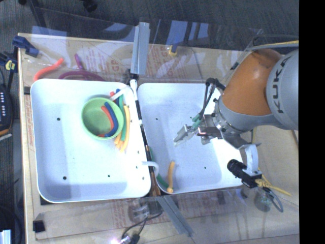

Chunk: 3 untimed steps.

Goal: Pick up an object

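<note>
Nearest the lens, high over the right bin (152, 98): grey KUKA arm (284, 93) with its orange band, reaching in from the right. Below the wrist, the gripper (182, 135), fingers pointing left and down over the middle of that bin's floor. Fingers seen as pale slim prongs, close together at the tips; nothing visible between them, so carrying nothing. Whether fully closed or slightly parted: cannot tell.

Likeliest target by judgement: orange stick (171, 176) lying on the right bin's floor near its front-left corner, just beside a green piece (160, 181) tucked against the bin's wall. Stick's long axis roughly front-to-back, tilted slightly. From the gripper: toward the front edge of the bin and a touch to the left, near but clearly apart.

In the left bin (51, 172): green bowl (101, 118) holding red and blue curved pieces, with yellow and orange sticks (125, 128) along its right side. Farther from the gripper, across the divide between bins.

Next move, as a guess: shift toward the bin's front, fingers turned across the stick's length, then descend. Risk: stick close to the wall and the green piece, little room for one finger.
</note>
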Motion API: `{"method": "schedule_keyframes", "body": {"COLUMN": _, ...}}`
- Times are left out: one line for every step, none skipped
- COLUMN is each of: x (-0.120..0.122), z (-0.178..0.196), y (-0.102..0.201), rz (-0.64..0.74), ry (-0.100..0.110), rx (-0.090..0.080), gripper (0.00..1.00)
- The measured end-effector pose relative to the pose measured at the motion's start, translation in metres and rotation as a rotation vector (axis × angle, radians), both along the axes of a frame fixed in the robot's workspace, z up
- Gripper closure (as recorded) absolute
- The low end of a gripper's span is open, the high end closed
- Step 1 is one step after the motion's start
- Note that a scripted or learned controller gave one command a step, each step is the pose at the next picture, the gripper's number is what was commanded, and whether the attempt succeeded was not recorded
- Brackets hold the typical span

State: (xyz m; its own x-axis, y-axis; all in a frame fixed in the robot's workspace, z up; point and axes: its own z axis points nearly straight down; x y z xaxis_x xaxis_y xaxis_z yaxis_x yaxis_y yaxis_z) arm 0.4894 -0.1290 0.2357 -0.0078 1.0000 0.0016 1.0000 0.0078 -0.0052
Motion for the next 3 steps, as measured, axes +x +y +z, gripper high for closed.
{"method": "schedule_keyframes", "body": {"x": -0.011, "z": -0.133, "y": 0.009, "rz": 0.040, "ry": -0.005, "rx": -0.001, "gripper": 0.00}}
{"method": "schedule_keyframes", "body": {"x": -0.013, "z": -0.142, "y": -0.001, "rz": -0.330, "ry": -0.007, "rx": -0.006, "gripper": 0.00}}
{"method": "schedule_keyframes", "body": {"x": -0.012, "z": -0.133, "y": 0.000, "rz": -0.319, "ry": -0.005, "rx": -0.006, "gripper": 1.00}}
